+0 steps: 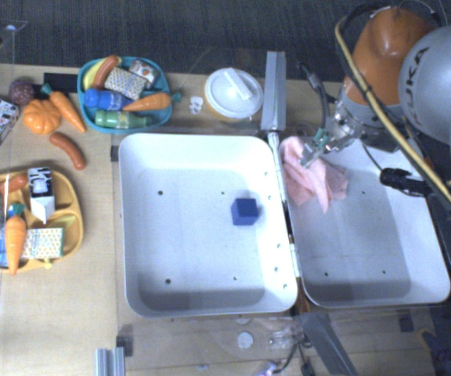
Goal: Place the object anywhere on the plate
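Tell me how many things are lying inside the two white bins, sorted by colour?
Blue: 1, the blue block in the left bin.
Pink: 1, the pink cloth at the top left of the right bin, under the gripper.
Total: 2.

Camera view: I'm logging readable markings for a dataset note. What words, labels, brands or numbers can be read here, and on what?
"KUKA", partly cut off, on the grey arm.
Small food boxes in the blue bowl and yellow tray: printed, too small and blurred to read.
Blue cube, pink cloth: no text seen.
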`<state>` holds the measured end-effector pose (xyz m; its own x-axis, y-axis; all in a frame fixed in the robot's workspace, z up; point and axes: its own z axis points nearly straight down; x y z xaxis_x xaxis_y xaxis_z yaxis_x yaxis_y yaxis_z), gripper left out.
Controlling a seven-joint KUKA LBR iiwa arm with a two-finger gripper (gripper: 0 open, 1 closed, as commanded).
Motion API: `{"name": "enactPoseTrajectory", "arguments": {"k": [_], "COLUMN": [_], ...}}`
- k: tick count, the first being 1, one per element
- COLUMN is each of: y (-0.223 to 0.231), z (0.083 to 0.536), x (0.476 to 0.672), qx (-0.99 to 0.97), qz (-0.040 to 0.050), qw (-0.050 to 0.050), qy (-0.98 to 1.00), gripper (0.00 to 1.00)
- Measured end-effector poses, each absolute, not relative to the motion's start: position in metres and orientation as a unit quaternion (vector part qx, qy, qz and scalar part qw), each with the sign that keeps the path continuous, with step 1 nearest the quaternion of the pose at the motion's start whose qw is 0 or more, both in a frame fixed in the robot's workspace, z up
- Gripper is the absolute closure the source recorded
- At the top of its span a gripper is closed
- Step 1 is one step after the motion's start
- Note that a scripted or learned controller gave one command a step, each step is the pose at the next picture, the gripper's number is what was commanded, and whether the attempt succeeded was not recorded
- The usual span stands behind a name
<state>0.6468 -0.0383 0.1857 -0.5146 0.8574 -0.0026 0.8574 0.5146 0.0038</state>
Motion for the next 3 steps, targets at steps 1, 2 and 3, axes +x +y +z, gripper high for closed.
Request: {"name": "enactPoseTrajectory", "arguments": {"k": [1, 2, 3], "y": [-0.037, 0.022, 0.08], "z": [0.226, 0.222, 0.232], "x": [0.649, 0.648, 0.654], "qx": [0.49, 0.305, 0.109], "qz": [0.0014, 0.0014, 0.0016], "qw": [0.003, 0.003, 0.004], "qy": [0.872, 0.952, 0.994], "gripper": [1.0, 1.0, 1.0]}}
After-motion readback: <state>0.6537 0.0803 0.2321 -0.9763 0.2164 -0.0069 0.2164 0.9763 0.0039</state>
